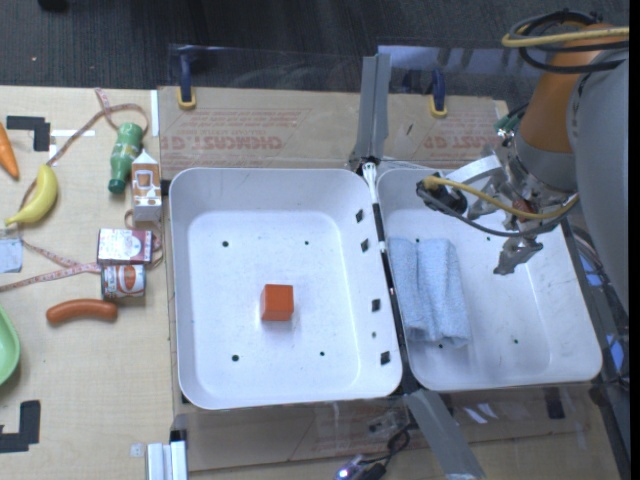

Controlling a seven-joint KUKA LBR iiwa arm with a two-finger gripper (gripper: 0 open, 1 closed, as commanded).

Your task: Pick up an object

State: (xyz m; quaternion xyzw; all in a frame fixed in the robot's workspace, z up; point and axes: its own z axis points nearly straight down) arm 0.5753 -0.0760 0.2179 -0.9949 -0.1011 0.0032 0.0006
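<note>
Orange block (278, 302): a small cube, lying alone near the middle of the left bin (200, 358), slightly below centre of the frame, clear of every wall. Left bin: shallow, white, with small dark holes dotted over its floor. Right bin (560, 358): shallow, white, set just beside the left one, the two divided by a grey bar running up the middle of the frame. Blue cloth (432, 288): pale blue, folded into a long strip, lying along the left side of the right bin, near the dividing wall. Arm (560, 118): grey with an orange band, entering from the upper right of the frame, yellow and black cables looped about its wrist. Claw (512, 256): poised over the right bin, to the right of the blue cloth and well apart from the orange block; nothing is seen between its fingers, and whether they stand wide or narrow cannot be told at this size. Table (90, 368): pale wood surface at the left of the frame, bearing a banana (34, 196), a green bottle (124, 153), a small carton (146, 190), a patterned box (124, 245), a tin can (125, 281), a sausage (82, 312), the tip of a carrot (7, 154) and a green dish (6, 346) cut off by the left edge.
</note>
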